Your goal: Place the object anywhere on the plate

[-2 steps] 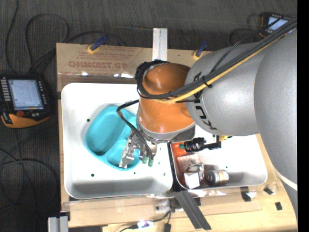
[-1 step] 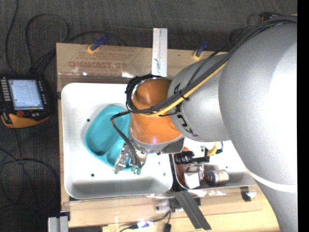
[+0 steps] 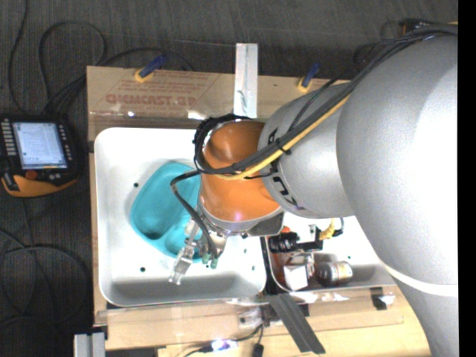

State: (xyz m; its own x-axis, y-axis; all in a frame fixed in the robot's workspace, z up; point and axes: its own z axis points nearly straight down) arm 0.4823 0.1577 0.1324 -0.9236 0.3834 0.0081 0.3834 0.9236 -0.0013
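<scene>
We judge the step in hand to be the approach to the plate (image 3: 155, 210), the teal dish lying in the left bin (image 3: 111, 199). To do it well we should bring the claw (image 3: 195, 257) squarely over the open teal surface, not its near rim, lower until the load sits close above the dish, and only then let go.

The claw hangs at the plate's lower right edge, over the white bin floor just beside the rim. We cannot tell whether it is spread or pressed together (the orange wrist covers most of it). A small green thing (image 3: 210, 260) shows right at the tips, perhaps the object, but we cannot say it is pinched. Other items lie in the right bin (image 3: 372, 277), a brown jar (image 3: 333, 272) among them, well apart from the claw.
</scene>
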